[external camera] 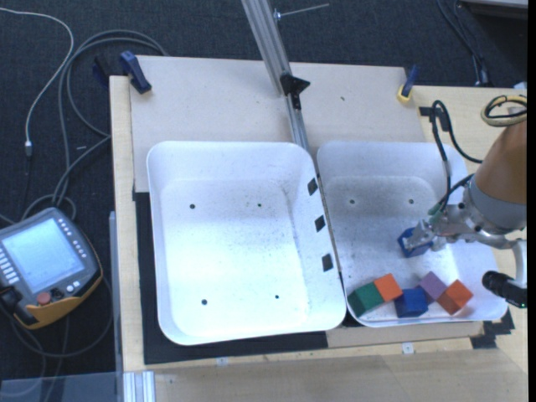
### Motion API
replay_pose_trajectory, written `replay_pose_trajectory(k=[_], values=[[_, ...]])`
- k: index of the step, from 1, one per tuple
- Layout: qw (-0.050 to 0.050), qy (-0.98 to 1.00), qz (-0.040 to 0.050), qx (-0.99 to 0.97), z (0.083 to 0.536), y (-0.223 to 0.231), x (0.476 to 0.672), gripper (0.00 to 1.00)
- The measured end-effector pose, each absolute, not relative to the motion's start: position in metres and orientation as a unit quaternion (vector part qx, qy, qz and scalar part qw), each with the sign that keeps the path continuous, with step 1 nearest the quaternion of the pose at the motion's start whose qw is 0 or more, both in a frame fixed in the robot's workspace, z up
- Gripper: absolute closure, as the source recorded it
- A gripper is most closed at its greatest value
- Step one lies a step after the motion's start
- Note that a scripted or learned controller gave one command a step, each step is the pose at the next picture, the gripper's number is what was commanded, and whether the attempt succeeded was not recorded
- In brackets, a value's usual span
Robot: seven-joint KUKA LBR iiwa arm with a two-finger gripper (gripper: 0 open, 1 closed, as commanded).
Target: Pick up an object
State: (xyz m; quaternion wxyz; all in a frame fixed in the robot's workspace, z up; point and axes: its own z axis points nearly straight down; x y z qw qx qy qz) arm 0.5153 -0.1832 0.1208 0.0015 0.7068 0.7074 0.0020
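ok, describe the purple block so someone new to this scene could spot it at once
Look in the right-hand bin, at the cluster of small blocks along its near edge. The purple block sits between the blue block and the orange block at the cluster's right end, slightly farther back than both. It is the only purple piece; the rest are green, orange or blue.

The arm (pixel 507 178) reaches in from the right over the right bin (pixel 377 162), its gripper (pixel 421 238) low by a small blue object (pixel 409 241) on the bin floor; whether it is grasped cannot be told. Along the near wall lie a green block (pixel 366 297), an orange block (pixel 388 287), a blue block (pixel 411 302), a purple block (pixel 433 285) and another orange block (pixel 456 296), close together. The left bin (pixel 167 170) sits just beside; a teach pendant (pixel 46 262) rests on the floor at left
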Motion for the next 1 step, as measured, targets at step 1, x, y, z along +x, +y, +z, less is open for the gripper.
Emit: replay_pose_trajectory(k=[1], values=[[0.001, 0.708, 0.0006, 0.707, 0.1361, -0.1814, 0.5245, 1.0]])
